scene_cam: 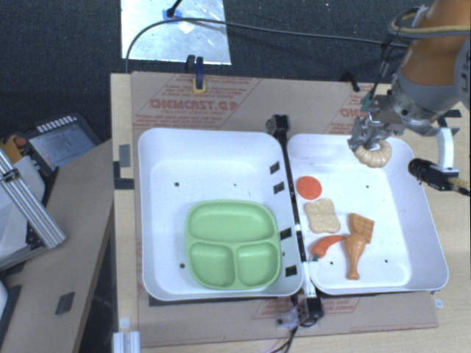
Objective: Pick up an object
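A pale, ring-shaped toy pastry, possibly a croissant or doughnut point(372, 155), sits at the far end of the right bin point(423, 219), directly under the gripper point(366, 140). The gripper's metal fingers come down onto the pastry's upper edge and hide part of it; whether they are spread around it or pinching it cannot be told from this slanted view, and it is unclear if the pastry rests on the bin floor or is lifted. Above the gripper, the arm's orange band point(440, 43) is cut off by the frame's top right corner.

Nearer the camera than the pastry, toward the bin's inner wall, lies a round red-orange slice, perhaps tomato point(309, 187). Just beyond it in the same direction is a tan slice of toy bread point(321, 216), then a small red-orange piece, maybe a pepper or shrimp point(327, 245), touching the divider side. Beside those, an orange-brown drumstick-like toy point(356, 245) points toward the bin's near edge.

Across the divider from the pastry, the left bin point(169, 168) holds a green three-compartment plate point(232, 243) at its near end.
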